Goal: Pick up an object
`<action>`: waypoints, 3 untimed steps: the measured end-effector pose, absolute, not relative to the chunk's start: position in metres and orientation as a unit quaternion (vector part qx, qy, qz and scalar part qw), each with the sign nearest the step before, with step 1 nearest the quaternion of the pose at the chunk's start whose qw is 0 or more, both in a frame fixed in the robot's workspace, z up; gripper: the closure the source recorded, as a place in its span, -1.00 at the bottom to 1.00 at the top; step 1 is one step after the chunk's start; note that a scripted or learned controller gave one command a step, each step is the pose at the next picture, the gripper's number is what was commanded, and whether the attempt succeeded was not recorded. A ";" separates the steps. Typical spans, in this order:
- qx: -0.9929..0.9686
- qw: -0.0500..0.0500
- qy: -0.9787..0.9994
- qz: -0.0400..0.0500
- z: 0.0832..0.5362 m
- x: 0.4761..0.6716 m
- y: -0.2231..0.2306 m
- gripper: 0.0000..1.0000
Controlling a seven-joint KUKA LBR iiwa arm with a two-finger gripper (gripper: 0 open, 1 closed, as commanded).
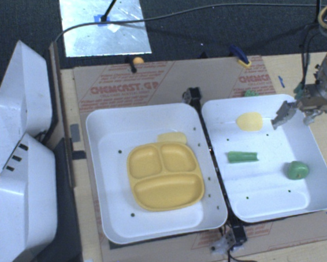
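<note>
The right bin [275, 203] holds three things: a pale yellow rounded piece [249, 121] at the back, a green pod-like piece [242, 156] in the middle, and a round green item [297, 170] toward the right. My gripper [294, 118] hangs over the bin's back right corner, to the right of the yellow piece and apart from it. It is open, one finger [281, 115] pointing left, and there is nothing between the fingers.
The left bin [106, 162] carries a yellow divided plate [165, 175], with a small pale yellow piece [172, 137] just behind it. White housings [25, 171] stand at the far left. Cables and a blue clip [240, 56] lie behind the bins.
</note>
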State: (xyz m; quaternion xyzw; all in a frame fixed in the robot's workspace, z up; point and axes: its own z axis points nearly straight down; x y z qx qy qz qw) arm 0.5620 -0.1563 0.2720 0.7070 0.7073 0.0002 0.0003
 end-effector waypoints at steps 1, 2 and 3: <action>0.709 -0.005 0.705 -0.003 0.104 0.494 -0.202 -1.00; 0.705 0.003 0.709 0.002 0.177 0.539 -0.151 -1.00; 0.706 0.001 0.708 0.001 0.196 0.607 -0.160 -1.00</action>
